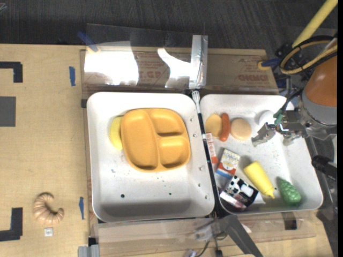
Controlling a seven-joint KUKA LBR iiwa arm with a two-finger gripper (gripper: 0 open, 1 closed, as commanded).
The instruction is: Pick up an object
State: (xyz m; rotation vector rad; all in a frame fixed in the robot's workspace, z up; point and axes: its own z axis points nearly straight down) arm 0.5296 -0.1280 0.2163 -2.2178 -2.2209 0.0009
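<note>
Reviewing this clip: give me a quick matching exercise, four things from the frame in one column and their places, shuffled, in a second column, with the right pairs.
Things:
1. orange divided plate
2. croissant
3. green toy
4. hand

Places:
A. on the bench outside both bins, near the view's lower left
B. in the left bin, on top of something yellow
C. over the right bin, close to the round tan piece
D. in the right bin's lower right corner, beside the yellow corn cob

Pairs: 1-B, 2-A, 3-D, 4-C
</note>
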